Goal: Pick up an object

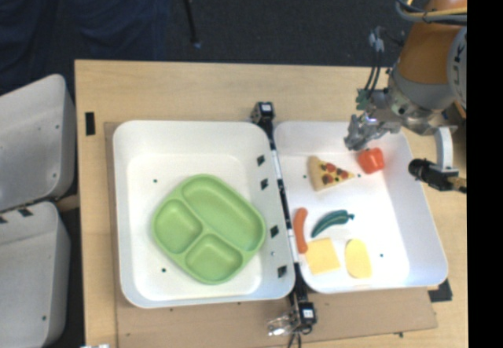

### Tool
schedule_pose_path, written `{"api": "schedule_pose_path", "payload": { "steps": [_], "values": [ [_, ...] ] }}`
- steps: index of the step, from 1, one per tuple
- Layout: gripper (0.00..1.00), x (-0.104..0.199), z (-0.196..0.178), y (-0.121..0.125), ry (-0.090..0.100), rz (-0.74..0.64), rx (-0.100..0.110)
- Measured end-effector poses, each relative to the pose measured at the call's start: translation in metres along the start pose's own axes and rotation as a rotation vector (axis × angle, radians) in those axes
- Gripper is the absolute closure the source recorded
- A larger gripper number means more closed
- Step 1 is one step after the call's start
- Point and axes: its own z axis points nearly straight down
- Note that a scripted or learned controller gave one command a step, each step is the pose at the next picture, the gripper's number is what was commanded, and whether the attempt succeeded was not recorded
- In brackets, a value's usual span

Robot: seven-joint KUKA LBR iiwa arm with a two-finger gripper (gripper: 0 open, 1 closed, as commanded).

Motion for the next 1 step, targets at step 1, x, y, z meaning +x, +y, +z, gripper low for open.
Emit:
{"api": "schedule_pose_path", "payload": {
  "steps": [1],
  "values": [
    [1.0,-0.0016,-0.0494,0.0015,0.0,-0.009,0.0]
  ]
}}
